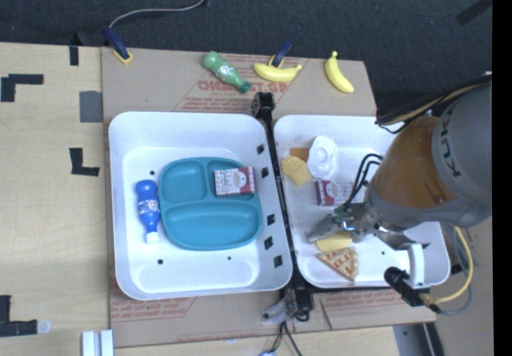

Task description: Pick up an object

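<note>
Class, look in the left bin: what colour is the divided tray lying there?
The divided tray is teal blue, seen clearly in the camera view from above.

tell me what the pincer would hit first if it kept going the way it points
The pincer points toward the view's left, low in the right bin. Going straight on, it would likely meet the divider between the bins first, though depth is unclear from above.

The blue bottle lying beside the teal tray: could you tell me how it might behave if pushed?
The blue bottle lies on its side, so it would probably roll. It looks like a small toy, likely light. The teal tray beside it may stop it.
</note>
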Robot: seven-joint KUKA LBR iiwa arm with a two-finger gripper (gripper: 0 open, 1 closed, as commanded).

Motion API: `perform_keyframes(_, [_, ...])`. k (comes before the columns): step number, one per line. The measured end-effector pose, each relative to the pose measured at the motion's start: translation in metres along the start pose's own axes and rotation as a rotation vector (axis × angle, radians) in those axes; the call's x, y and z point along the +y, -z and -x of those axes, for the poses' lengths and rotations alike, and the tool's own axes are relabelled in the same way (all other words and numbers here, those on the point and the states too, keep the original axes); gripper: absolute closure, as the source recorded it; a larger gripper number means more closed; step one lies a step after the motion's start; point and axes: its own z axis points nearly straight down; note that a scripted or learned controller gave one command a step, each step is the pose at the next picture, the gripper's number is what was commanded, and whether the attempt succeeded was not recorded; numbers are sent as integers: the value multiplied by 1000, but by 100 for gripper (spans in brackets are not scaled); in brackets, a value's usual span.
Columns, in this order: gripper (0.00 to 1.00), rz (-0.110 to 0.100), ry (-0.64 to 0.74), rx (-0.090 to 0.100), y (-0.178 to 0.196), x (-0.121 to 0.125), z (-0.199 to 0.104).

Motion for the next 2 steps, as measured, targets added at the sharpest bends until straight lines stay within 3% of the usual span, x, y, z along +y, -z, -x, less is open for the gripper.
perform_keyframes(1, [0, 4, -2, -4, 0, 1, -10])
perform_keyframes(2, [0, 6, 1, -3, 1, 79, -13])
